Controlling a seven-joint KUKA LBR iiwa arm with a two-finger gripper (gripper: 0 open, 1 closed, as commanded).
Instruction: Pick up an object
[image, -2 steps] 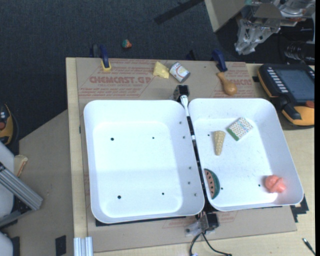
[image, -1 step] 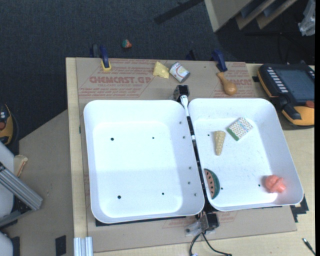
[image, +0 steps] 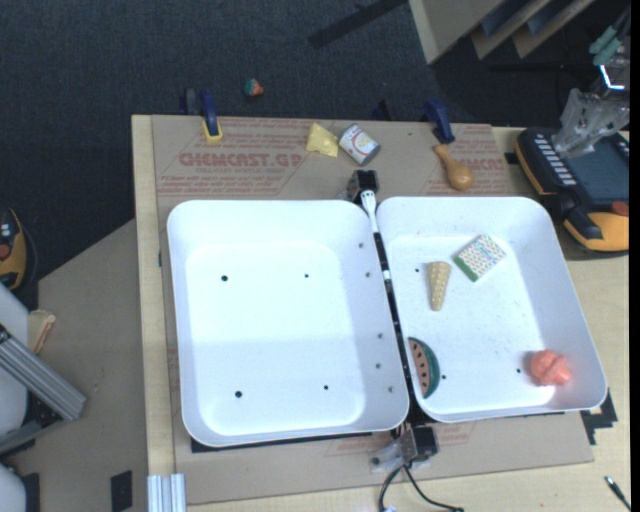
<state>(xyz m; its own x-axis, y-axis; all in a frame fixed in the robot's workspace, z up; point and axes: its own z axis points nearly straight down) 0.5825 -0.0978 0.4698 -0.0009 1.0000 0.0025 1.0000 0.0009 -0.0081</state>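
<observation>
The right bin (image: 560, 250) holds several small objects. A tan cone (image: 438, 285) lies near its middle left, and a green-and-white patterned block (image: 480, 257) sits just right of it. A watermelon-slice toy (image: 424, 366) leans on the bin's left wall near the front. A pink lumpy object (image: 548, 368) rests in the front right corner. A grey metal part that looks like my gripper (image: 592, 112) hangs at the top right, beyond the bins and well away from all of these objects.
The left bin (image: 180, 300) sits beside the right one. Behind the bins on the board lie a yellow piece (image: 322, 141), a small white box (image: 359, 145) and a brown wooden piece (image: 455, 170). A black-handled tool (image: 366, 188) lies at the divider. Two blue clamps (image: 209, 112) hold the back edge.
</observation>
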